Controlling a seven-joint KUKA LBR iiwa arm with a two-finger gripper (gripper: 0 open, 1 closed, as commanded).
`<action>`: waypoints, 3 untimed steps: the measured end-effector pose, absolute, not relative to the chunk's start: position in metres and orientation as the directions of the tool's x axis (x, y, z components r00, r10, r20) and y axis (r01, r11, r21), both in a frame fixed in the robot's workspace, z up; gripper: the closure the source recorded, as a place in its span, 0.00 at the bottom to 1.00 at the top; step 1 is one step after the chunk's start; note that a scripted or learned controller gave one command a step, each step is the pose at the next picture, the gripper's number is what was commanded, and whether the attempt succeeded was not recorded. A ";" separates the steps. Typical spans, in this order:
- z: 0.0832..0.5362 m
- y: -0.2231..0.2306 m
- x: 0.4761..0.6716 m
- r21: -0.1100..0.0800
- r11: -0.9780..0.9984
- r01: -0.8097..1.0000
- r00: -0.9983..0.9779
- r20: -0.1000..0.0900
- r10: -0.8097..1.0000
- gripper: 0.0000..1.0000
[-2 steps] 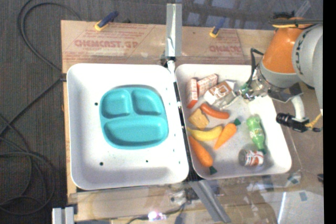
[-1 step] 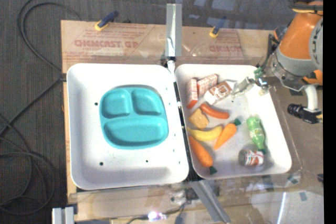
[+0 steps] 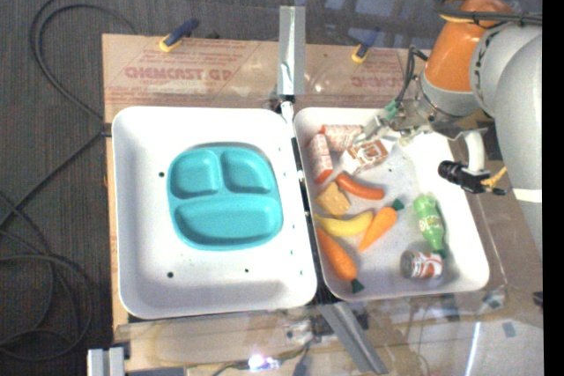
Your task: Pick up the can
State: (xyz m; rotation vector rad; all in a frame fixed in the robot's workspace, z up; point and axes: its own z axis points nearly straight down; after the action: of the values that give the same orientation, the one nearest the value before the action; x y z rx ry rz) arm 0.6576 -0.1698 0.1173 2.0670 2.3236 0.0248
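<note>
Red and silver, the can (image 3: 423, 264) lies on its side at the near right corner of the right bin (image 3: 467, 282), just beside a green bottle (image 3: 430, 221). Two carrots (image 3: 377, 227), a banana (image 3: 345, 224) and a cracker (image 3: 333, 201) lie further in. At the far rim the gripper (image 3: 394, 121) hovers above a small box (image 3: 370, 153); how wide it stands, I cannot tell. A teal tray (image 3: 226, 195) sits in the left bin (image 3: 141, 277).
</note>
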 end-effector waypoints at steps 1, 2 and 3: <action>0.102 -0.141 0.673 0.012 0.092 0.996 -0.092 -0.014 0.996 0.00; 0.097 -0.108 0.634 0.001 0.240 0.971 -0.240 -0.003 0.971 0.00; 0.105 -0.108 0.633 0.001 0.240 0.971 -0.240 0.000 0.971 1.00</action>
State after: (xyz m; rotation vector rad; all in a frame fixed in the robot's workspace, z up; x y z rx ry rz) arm 0.6335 -0.1076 0.1055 1.9365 2.4734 0.0018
